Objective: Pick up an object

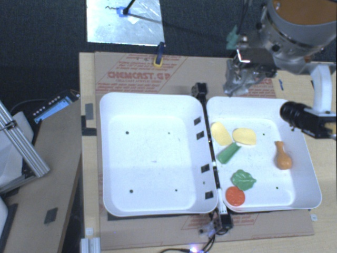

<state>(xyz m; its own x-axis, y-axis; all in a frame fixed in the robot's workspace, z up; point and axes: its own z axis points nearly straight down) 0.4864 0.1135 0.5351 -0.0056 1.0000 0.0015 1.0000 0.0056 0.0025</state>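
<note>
In the right bin (303,191), a red tomato (235,196) sits by the near edge, a green leaf (244,179) just behind it, then a green pod (228,153), two yellow pieces (233,135) and an orange gourd (283,156). The gripper (243,79) hangs beyond the far edge, carrying nothing; how far its fingers are open I cannot tell. Nothing is picked yet, so it must reach in and descend.

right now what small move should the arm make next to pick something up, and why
Probably bring the gripper forward over the right white bin and down toward the orange pear-shaped toy. The gripper sits above the bin's far edge, over none of the toys, and that toy lies alone, while the two yellow oval pieces and the green stick crowd together.
</note>
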